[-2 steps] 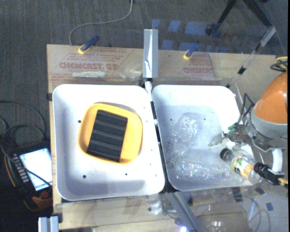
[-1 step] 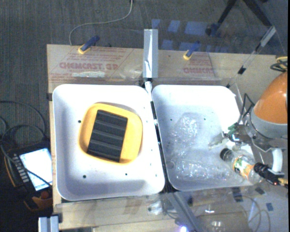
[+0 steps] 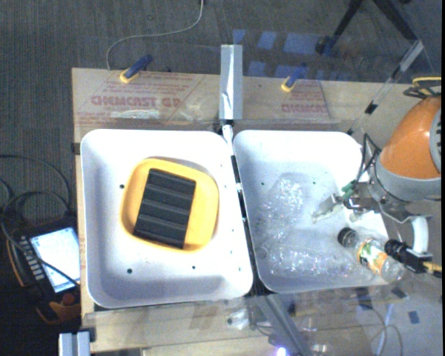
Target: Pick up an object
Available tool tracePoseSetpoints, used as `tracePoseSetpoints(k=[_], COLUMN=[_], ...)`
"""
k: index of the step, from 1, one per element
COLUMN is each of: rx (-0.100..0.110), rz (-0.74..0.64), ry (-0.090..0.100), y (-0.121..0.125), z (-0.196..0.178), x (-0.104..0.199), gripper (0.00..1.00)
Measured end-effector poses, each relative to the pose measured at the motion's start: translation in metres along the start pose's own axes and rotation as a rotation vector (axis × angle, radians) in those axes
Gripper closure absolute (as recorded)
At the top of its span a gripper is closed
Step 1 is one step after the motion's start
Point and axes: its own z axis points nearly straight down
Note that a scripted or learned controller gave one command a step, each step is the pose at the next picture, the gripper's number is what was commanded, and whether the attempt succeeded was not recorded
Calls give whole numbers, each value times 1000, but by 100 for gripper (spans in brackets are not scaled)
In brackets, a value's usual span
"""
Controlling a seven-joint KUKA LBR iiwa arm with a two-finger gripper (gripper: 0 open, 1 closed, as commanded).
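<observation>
Two-finger gripper (image 3: 328, 207) sits over the right side of the right shallow white plastic bin (image 3: 297, 148), hanging off the grey arm with orange band (image 3: 411, 150) that comes in from the right edge. Fingers point left, toward the bin's middle; can't tell if they're apart or together, too small and blurred, and nothing visible between them. Small clear plastic bottle with dark cap and green-orange label (image 3: 369, 253) lies on its side in the near right corner of that bin, cap end pointing left, just near of the gripper but apart from it. Crumpled clear plastic film (image 3: 285, 199) lies across the middle of the same bin floor, left of the gripper. Left shallow white plastic bin (image 3: 104, 273) holds a rounded yellow tray-like object (image 3: 204, 199), and a black ribbed rectangular block (image 3: 165, 208) rests on top of it, slightly tilted. Both bins side by side, touching along the middle edge. Brown cardboard sheet with red print (image 3: 133, 99) lies under the far side of the bins, two yellow-and-blue clamps (image 3: 135, 68) on its far edge. Tablet-like device with lit screen (image 3: 52, 252) on the floor at far left, black cables around it.
</observation>
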Motion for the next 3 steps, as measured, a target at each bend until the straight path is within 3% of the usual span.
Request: tracePoseSetpoints(k=[1, 2, 3], rx=[0, -5, -6], rz=[39, -22, -21], ry=[-2, 3, 0], y=[-37, -37, -37], z=[-40, 31, 22], x=[-23, -15, -16], gripper=[0, 0, 100])
